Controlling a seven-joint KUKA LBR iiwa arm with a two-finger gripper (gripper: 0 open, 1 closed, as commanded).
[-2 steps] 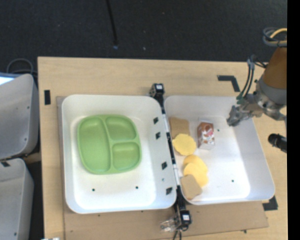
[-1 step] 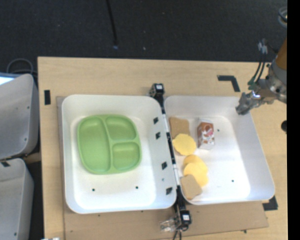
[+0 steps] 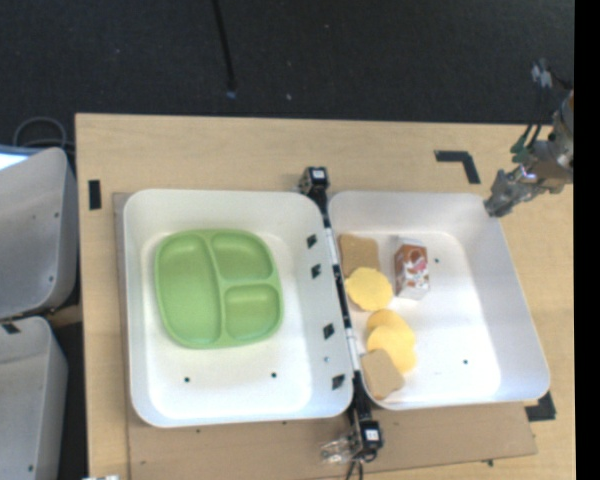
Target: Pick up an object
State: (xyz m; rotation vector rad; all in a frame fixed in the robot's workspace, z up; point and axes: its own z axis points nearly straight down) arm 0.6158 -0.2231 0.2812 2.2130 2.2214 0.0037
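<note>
Tabletop: pale wood-coloured board with black corner markers, set against a dark carpeted floor on the far side. A thin dark cable ran across that floor. Grey-white moulded shapes, not identifiable, stood at the left edge.

Left bin: shallow, white, rounded corners. It held one green divided plate with three compartments, lying flat toward the bin's left half.

Right bin: shallow, white, touching the left bin along a central seam fitted with small black clips. Contents were grouped against its left wall:
- tan square slice, bread-like, at the far end;
- yellow round piece, just near of the slice and touching it;
- two further yellow round pieces, overlapping;
- brown piece, nearest, partly under the yellow ones;
- small packet, red and white, just right of the first yellow piece. Its printing was too small to read.

Gripper: at the far right corner of the right bin, over its rim, well apart from the objects. Whether the fingers were spread or pressed together could not be told; nothing showed between them.

No legible brand or writing anywhere.
</note>
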